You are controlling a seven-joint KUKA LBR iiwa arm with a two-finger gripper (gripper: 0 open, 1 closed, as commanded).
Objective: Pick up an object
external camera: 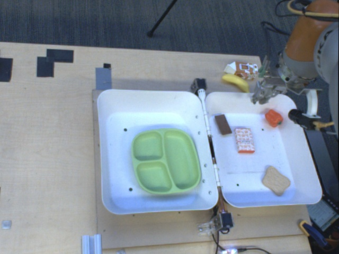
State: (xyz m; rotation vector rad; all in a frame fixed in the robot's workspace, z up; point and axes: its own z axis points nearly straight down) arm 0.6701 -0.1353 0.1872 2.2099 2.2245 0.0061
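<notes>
Camera view has the gripper (261,95) upper right, can't tell its state; orange piece (273,117) sits just below it in the right bin (302,157), so drop straight down, centred

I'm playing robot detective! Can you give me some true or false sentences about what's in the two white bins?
1. A green divided plate lies in the left bin. True.
2. The slice of bread sits on the green plate. False: it lies in the right bin, near its front corner.
3. The banana lies outside the bins, behind the right one. True.
4. The gripper holds the orange object. False: the orange object lies on the bin floor, apart from the gripper.
</notes>
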